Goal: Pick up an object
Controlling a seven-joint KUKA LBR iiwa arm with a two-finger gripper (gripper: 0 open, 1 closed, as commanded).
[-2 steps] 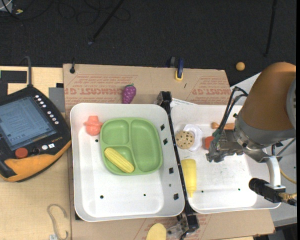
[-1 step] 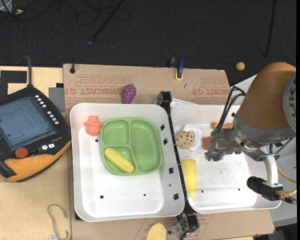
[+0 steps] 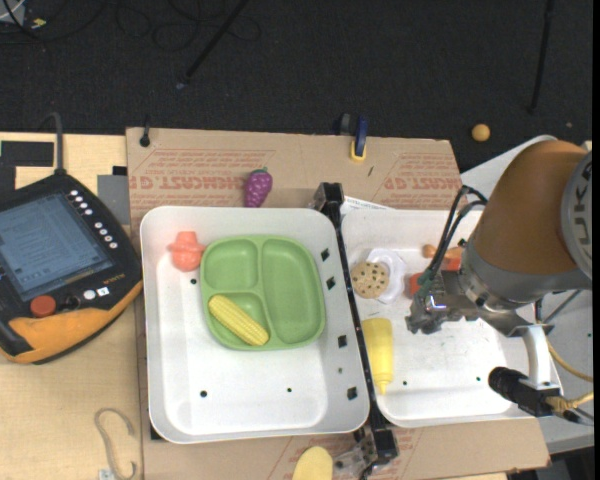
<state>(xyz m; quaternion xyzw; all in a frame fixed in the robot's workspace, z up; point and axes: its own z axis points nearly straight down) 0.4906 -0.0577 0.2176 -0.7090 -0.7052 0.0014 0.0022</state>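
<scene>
We see the end effector (image 3: 427, 313) low in the right bin (image 3: 460, 398), near a cookie (image 3: 369, 279) and a yellow bottle (image 3: 379, 353); we cannot tell its state. In the left bin (image 3: 240, 398), corn (image 3: 238, 320) lies on a green plate (image 3: 290, 288).

A robotics lab: teach pendant (image 3: 50, 258), cardboard-lined bench (image 3: 280, 168), toy food in bins (image 3: 170, 368).
</scene>
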